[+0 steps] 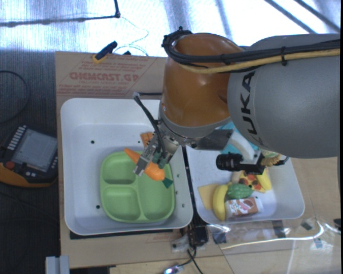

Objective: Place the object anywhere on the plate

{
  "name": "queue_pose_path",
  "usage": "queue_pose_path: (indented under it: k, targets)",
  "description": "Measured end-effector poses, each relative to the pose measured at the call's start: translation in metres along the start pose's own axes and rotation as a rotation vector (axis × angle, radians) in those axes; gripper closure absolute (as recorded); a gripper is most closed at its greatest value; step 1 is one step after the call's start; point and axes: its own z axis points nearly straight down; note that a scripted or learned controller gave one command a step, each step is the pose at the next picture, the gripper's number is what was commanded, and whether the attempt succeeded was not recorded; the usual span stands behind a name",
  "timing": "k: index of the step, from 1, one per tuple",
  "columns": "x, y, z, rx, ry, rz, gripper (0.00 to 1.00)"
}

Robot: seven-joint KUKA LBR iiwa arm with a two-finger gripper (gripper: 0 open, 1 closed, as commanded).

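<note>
Pendant [26,156] with a grey screen at far left, lying on dark floor beside the bench. Next to it, brown cardboard [97,76] with red lettering, spread under the bins and sticking out behind them. On that, left bin [80,130], white and shallow, holding a green plate [131,201] with three compartments in its near half. Across the plate's far right corner, orange carrot [154,172], slanting from upper left to lower right, thin tip over the far left compartment, thick end with a dark green stub over the right one; touching the plate or just above it, cannot tell. Clamped on the carrot's middle, gripper [146,160], fingers closed around it from above. Just behind the gripper, a small orange piece [145,137] on the bin floor. Above and to the right, the arm's orange band and grey body [286,96], covering the wall between the bins. Further right, right bin [294,201], holding a yellow banana [218,201] near its front, with a red-labelled packet [244,208] just beside it.
</note>
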Motion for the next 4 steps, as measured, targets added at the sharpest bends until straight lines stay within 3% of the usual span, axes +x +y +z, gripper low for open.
queue_pose_path:
  k: [1, 2, 3, 4]
  targets:
    - [0.000, 0.000, 0.000, 0.001, 0.000, 0.001, 0.00]
    - [0.000, 0.001, -0.009, 0.001, -0.002, 0.000, 1.00]
    - [-0.037, -0.054, 0.069, 0.002, 0.007, -0.095, 1.00]
    - [-0.005, -0.009, 0.025, -0.006, 0.004, -0.050, 1.00]
